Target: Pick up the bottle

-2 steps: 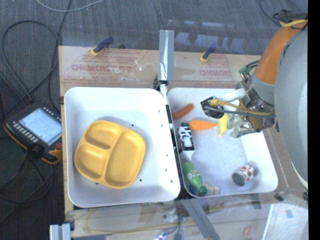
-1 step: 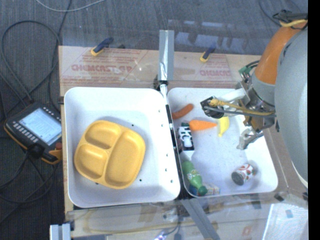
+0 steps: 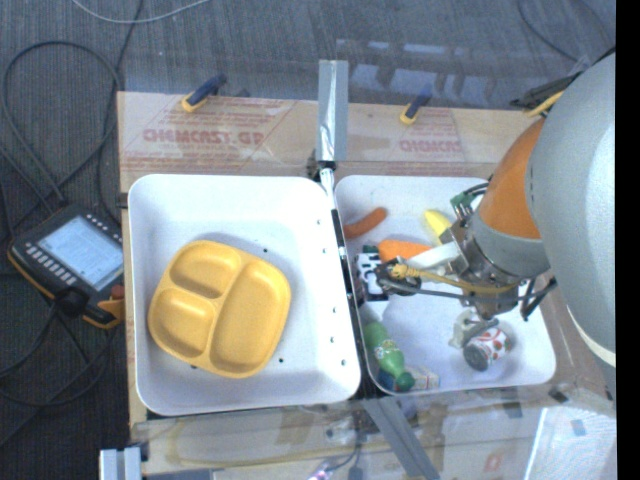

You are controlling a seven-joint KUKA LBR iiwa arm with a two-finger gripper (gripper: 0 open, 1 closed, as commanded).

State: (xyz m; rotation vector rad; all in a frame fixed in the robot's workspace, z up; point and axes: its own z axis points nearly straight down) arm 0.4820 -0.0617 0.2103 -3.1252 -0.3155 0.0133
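The green bottle (image 3: 386, 354) lies at 7 o'clock in the right bin (image 3: 435, 333), against its left wall. The tool (image 3: 486, 313) hangs near 4 o'clock; whether it is spread or closed cannot be told. It should probably shift toward 8 o'clock and straddle the bottle's width

— Anything here you can actually read?
— Red print (image 3: 205, 136) along the back of the brown desk (image 3: 285, 153), flipped from where we stand; it looks like "CHEMCAST GP".
— And further right?
— A fainter print (image 3: 430, 146) in the same red, too washed out to read. The pendant screen (image 3: 78, 248) is just a blur
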